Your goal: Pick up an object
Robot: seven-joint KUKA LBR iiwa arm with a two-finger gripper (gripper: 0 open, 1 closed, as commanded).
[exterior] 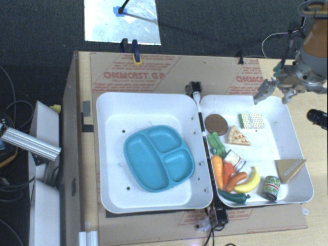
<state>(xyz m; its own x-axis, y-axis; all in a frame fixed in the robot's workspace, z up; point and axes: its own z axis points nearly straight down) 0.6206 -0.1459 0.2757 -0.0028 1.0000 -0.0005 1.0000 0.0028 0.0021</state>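
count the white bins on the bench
2: the left bin holds a blue tray; the right bin holds toy food.

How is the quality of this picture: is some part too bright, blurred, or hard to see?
In the camera view the shiny sheet behind the bench glares almost white; the gripper at the right bin's far corner is blurred and soft; the blue tray in the left bin is evenly lit and sharp; small toy foods like the can look slightly grainy.
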